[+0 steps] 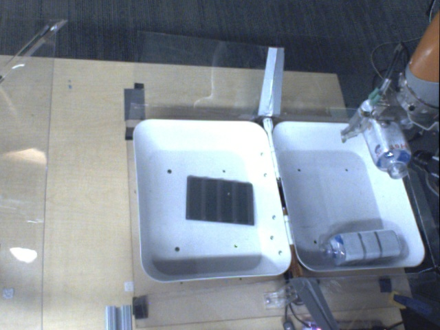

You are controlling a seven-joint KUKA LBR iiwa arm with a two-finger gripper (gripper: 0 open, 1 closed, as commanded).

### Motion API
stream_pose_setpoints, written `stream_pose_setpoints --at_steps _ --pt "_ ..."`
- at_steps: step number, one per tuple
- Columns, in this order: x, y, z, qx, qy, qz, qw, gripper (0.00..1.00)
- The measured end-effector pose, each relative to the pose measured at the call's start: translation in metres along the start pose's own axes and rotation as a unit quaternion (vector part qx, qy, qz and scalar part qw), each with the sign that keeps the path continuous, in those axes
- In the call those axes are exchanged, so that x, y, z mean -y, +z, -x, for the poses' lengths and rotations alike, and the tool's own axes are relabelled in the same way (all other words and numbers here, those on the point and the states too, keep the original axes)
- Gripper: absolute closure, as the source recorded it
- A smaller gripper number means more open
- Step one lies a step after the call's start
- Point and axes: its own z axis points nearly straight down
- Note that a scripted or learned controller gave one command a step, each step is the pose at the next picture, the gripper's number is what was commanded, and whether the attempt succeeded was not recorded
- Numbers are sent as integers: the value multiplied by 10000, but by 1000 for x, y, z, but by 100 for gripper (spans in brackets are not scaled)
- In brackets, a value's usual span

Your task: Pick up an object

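My gripper [372, 137] hangs over the upper right corner of the right bin [323, 167], below the arm's orange band [423, 55]. A clear plastic bottle [387, 148] with a blue cap sits between its fingers, tilted with the cap down and to the right, over the bin's right rim. One thin metal finger [353, 128] sticks out to the bottle's left. A grey ribbed pack with a blue end [363, 246] lies in the lower right of the right bin. A dark grey ribbed slab [220, 200] lies flat in the middle of the left bin [158, 184].
A metal divider post [271, 82] rises behind the seam between the two bins. Cables and dark hardware [421, 160] crowd the right side next to the arm. Clear plastic sheeting [27, 150] covers the wooden bench at the left.
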Motion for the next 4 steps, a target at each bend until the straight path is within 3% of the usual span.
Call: stream_pose_setpoints --at_steps 1,2,3,4 --pt "73 30 30 3 295 2 9996 0" --pt "103 158 -13 3 385 35 9993 0" --pt "63 166 -8 9 -564 51 9984 0" --pt "61 155 -10 7 -574 77 9983 100"
